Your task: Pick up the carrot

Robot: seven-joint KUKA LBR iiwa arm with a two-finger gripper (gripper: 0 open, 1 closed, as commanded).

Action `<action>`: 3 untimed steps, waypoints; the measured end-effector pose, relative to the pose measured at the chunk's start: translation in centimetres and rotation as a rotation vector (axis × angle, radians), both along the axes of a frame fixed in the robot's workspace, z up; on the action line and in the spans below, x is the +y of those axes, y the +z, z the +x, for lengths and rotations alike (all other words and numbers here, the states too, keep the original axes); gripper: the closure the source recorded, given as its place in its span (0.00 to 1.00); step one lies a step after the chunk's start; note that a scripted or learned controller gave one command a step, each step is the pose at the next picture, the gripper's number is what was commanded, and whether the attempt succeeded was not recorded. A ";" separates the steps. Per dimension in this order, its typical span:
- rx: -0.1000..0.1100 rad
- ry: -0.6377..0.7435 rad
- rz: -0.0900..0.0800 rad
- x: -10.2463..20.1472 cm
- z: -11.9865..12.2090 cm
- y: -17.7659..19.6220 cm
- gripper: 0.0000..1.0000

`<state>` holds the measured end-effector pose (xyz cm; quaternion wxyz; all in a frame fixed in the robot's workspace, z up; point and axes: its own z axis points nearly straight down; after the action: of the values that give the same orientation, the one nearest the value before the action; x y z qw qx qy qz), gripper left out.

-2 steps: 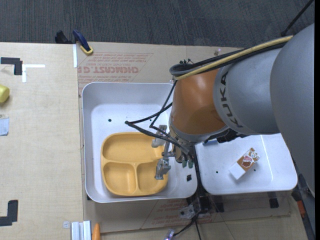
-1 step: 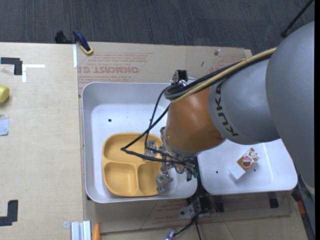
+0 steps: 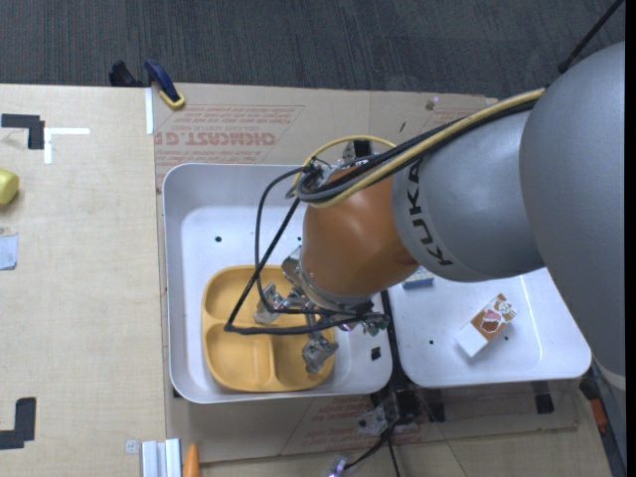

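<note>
My gripper [image 3: 292,331] hangs low over the left bin [image 3: 189,266], above a yellow divided plate [image 3: 238,351] that lies in the bin's front half. Its two fingers [image 3: 318,353] stand apart over the plate's right side with nothing between them, so it is open. The orange wrist band and the grey arm cover the back right of this bin and whatever lies under them.
The right bin [image 3: 556,356] holds a small brown-and-white box [image 3: 487,326] and a small blue piece [image 3: 418,283]. A yellow object [image 3: 6,187] sits at the bench's left edge. A small orange tip [image 3: 189,456] shows by the front edge, outside the bins.
</note>
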<state>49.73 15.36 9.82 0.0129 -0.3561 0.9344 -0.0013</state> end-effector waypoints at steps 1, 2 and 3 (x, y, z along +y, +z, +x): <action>-0.040 -0.009 0.016 0.2 1.2 1.2 1.00; 0.017 0.115 -0.004 0.7 1.5 18.1 1.00; 0.024 0.167 -0.007 2.6 -1.3 3.6 1.00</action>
<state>48.46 18.00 13.42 0.0004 -0.4327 0.9015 0.0008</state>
